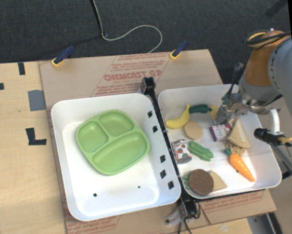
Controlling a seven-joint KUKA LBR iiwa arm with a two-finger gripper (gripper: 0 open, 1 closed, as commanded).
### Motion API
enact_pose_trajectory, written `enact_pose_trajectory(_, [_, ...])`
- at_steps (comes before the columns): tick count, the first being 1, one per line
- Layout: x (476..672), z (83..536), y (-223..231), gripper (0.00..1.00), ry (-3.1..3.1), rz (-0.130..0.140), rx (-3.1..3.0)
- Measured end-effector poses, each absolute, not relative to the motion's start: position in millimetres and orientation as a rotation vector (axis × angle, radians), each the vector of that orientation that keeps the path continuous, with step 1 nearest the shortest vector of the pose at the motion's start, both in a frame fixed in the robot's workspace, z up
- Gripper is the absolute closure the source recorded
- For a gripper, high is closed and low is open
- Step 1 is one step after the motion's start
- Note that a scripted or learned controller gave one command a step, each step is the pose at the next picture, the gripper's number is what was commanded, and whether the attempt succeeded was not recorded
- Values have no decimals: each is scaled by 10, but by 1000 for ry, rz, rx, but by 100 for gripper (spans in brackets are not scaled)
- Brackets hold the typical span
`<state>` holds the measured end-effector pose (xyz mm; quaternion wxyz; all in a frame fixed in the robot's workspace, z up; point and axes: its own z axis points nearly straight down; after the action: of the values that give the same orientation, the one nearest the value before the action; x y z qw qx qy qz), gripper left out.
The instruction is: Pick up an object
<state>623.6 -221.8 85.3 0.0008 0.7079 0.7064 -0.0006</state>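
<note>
Right bin (271,181), toy food; arm at 3 o'clock.
Gripper (228,111) low by purple packet (220,131), grip state indeterminate. Approach step; next: descend, close on packet.

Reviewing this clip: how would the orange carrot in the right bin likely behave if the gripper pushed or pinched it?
The carrot is tapered and rounded, so a sideways push would probably roll or pivot it rather than slide it straight. Its surface looks like smooth moulded plastic, so it is likely stiff, light and somewhat slippery at the narrow tip. It lies near the right bin wall, which may block the gripper.
</note>
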Motion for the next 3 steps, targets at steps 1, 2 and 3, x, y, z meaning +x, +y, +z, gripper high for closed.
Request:
enact_pose_trajectory(1, [6249, 951, -2191, 100, 2222, -3, 2218])
enact_pose_trajectory(2, [6250, 1049, -2188, 100, 2223, -5, 2217])
enact_pose_trajectory(3, [6114, 839, -1692, 100, 2224, -3, 2220])
